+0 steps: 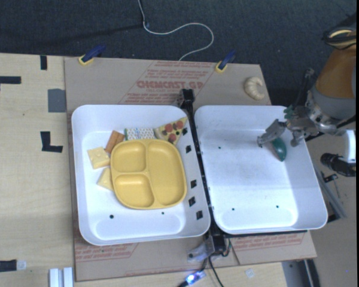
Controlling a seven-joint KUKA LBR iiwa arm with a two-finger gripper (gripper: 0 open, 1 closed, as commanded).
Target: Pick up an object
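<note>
My gripper (280, 140) hangs over the right side of the right bin (251, 178), on the arm reaching in from the right. Its two grey fingers (266, 139) are spread apart, so it is open. A small teal-green object (279, 150) sits just below the gap between the fingertips and looks apart from both; I cannot tell if it rests on the bin floor. In the left bin (87, 178) lies a yellow divided plate (148, 173). Along that plate's left and far edges are a pale yellow block (98, 157), a brown piece (114, 140) and a pizza-like slice (172, 129).
A black divider (194, 160) runs between the two bins. A beige lump (256, 87) lies on the cardboard behind the right bin. A white cable (179, 31) loops across the dark floor at the back.
</note>
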